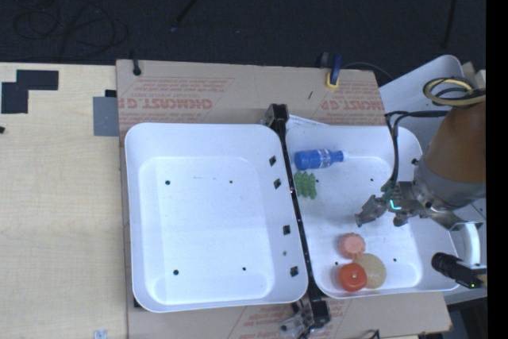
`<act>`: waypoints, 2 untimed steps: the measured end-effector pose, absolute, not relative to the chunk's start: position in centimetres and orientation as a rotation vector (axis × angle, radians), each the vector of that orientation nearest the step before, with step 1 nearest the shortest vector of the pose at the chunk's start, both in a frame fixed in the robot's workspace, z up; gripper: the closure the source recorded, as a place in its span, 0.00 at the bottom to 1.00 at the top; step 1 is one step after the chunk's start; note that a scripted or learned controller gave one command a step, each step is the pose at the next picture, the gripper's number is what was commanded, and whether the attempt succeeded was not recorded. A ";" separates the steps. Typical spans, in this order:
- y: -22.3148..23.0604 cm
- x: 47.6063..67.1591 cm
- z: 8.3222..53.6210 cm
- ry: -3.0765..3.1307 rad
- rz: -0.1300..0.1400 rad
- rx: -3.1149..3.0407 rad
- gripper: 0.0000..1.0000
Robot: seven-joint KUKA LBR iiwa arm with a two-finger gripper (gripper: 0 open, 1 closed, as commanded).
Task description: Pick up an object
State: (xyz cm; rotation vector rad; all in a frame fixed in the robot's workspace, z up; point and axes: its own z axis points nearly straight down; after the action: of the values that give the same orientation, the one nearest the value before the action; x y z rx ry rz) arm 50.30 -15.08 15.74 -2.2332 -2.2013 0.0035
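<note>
Table (55,210), light wood, on which two white bins are carried side by side. Left bin (151,163). Right bin (409,266), in which all candidate objects are held. Gripper (373,212), set over the right bin's middle right; whether it is wide or narrow cannot be told. Blue bottle (317,159), laid on its side far and left of the gripper. Green cluster (306,185), just near of the bottle. Pink disc (353,244), nearest target, just below the gripper; a straight descent centred on it is judged best, kept apart from the touching red cap (352,276) and tan disc (373,269).
</note>
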 end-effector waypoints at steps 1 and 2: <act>-19.3 47.4 20.9 -2.219 0.002 -2.224 0.00; -16.8 47.6 8.3 -2.222 0.001 -2.222 0.00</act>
State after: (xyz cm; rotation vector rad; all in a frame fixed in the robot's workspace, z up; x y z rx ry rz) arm 47.60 -16.82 8.30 -2.2225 -2.2218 0.0006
